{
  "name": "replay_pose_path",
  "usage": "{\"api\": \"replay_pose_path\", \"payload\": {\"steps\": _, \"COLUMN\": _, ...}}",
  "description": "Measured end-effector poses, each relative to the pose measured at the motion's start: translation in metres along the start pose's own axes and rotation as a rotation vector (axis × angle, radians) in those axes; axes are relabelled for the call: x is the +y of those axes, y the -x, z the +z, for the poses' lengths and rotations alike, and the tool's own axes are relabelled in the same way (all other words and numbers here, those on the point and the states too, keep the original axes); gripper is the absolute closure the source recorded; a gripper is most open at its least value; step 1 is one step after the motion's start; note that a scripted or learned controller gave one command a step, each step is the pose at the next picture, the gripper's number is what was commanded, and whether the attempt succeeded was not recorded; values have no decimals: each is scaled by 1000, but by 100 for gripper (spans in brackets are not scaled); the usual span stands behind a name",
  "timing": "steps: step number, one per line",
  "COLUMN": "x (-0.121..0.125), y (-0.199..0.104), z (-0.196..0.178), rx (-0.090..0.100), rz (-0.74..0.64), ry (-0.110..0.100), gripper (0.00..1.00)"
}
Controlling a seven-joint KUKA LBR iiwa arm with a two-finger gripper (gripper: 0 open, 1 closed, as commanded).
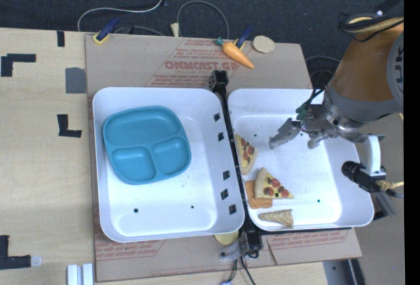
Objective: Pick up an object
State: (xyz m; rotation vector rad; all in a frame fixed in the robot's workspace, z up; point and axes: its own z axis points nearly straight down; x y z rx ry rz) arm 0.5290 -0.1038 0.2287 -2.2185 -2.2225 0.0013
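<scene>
Nearest, toy pizza slices (271,185) and a pale wedge (276,217) clustered in the right bin (328,175), left side, loose and flat, likely scattered as pick targets. Beyond, end effector (296,133) hovering over bare bin floor, fingers splayed apart, gripping nothing. Left bin (197,201) carrying a blue divided plate (147,144). Farthest, toy carrot (237,54) on the tabletop (39,159).

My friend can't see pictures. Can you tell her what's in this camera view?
A robot arm's gripper, fingers spread open and holding nothing, hangs over the right bin. Toy pizza slices lie in that bin; a blue divided plate sits in the left bin.
</scene>
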Motion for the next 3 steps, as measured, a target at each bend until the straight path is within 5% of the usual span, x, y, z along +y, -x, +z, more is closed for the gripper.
{"api": "replay_pose_path", "payload": {"steps": 1, "x": -45, "y": -3, "z": 148, "rx": -3, "rz": 5, "ry": 6, "gripper": 0}}
{"api": "replay_pose_path", "payload": {"steps": 2, "x": -43, "y": -4, "z": 132, "rx": 0, "rz": 2, "ry": 5, "gripper": 100}}
{"api": "replay_pose_path", "payload": {"steps": 3, "x": -12, "y": -80, "z": 39, "rx": 3, "rz": -10, "ry": 10, "gripper": 100}}
